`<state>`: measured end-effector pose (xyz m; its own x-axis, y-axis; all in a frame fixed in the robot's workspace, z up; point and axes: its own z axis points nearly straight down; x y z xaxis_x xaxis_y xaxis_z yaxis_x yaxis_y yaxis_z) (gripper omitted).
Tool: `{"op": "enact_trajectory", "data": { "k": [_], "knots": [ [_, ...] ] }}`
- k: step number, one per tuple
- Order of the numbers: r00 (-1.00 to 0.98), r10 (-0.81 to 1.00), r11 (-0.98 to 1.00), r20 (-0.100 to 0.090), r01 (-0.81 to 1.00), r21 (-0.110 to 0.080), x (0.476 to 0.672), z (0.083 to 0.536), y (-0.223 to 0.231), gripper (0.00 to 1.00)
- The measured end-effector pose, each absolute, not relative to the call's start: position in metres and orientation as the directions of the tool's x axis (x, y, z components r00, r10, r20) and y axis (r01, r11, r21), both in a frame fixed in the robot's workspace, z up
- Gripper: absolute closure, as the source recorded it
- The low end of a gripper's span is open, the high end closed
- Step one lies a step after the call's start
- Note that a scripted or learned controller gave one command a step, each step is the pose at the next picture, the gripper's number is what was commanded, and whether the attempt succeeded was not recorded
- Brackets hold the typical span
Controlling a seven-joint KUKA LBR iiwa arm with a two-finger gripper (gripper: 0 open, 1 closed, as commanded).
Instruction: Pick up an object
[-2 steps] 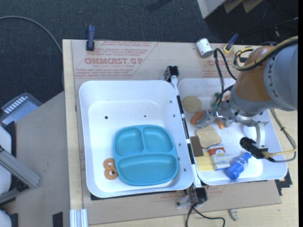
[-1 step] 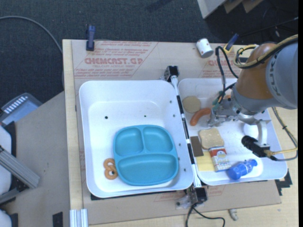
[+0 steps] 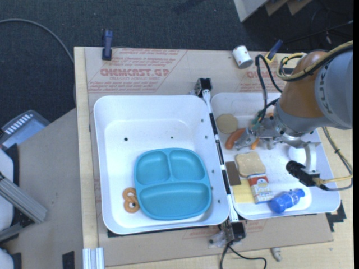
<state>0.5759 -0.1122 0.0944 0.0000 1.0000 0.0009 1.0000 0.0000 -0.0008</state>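
Beside the end effector [image 3: 251,140], an orange sausage [image 3: 234,137] (perhaps a carrot), lying tilted.

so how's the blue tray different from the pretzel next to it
The blue tray is far larger than the pretzel. The tray is light blue, while the pretzel is orange-brown. The tray is a rounded rectangle split into three compartments, two small ones above one wide one, while the pretzel is a small twisted loop with holes. Both lie flat in the left bin, the pretzel against the tray's lower left corner.
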Motion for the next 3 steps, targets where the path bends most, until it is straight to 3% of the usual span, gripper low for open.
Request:
{"op": "enact_trajectory", "data": {
  "k": [1, 2, 3],
  "knots": [
    [-0.001, 1.0, 0.001, 0.0, 1.0, 0.001, 0.61, 0.085, -0.102, 0.0],
    [-0.001, 1.0, 0.001, -0.001, 1.0, 0.003, 0.611, 0.095, -0.102, 1.0],
    [-0.001, 1.0, 0.001, 0.0, 1.0, 0.002, 0.584, 0.209, -0.049, 1.0]
  ]
}}
